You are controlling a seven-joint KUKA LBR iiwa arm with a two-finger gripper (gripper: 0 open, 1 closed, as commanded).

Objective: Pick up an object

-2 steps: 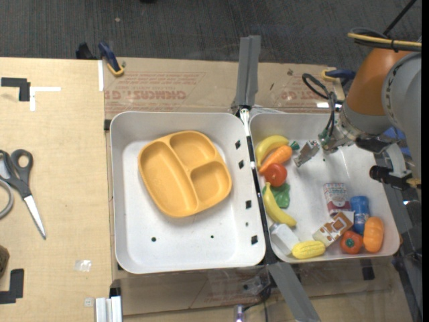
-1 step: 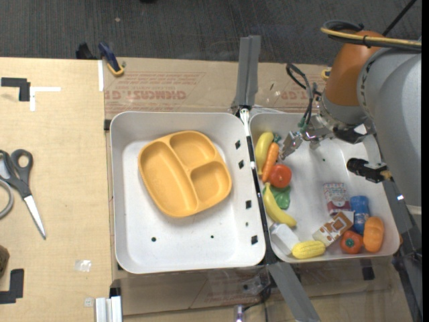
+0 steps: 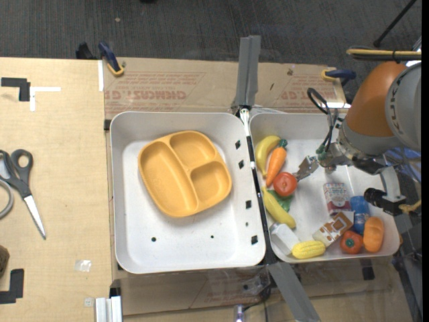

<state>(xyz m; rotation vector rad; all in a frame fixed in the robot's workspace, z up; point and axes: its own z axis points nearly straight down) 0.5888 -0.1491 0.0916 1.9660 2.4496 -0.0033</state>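
Yellow divided plate (image 3: 185, 172) in left bin (image 3: 120, 200)

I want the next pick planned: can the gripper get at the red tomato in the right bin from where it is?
Probably yes. The gripper hovers just right of the tomato, with bare bin floor between them. The carrot and a banana crowd its left side, so a clean grasp is uncertain.

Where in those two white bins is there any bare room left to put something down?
The left bin has bare floor around the yellow plate, widest along its near edge. The right bin is crowded with toy food; only a patch under the claw is bare.
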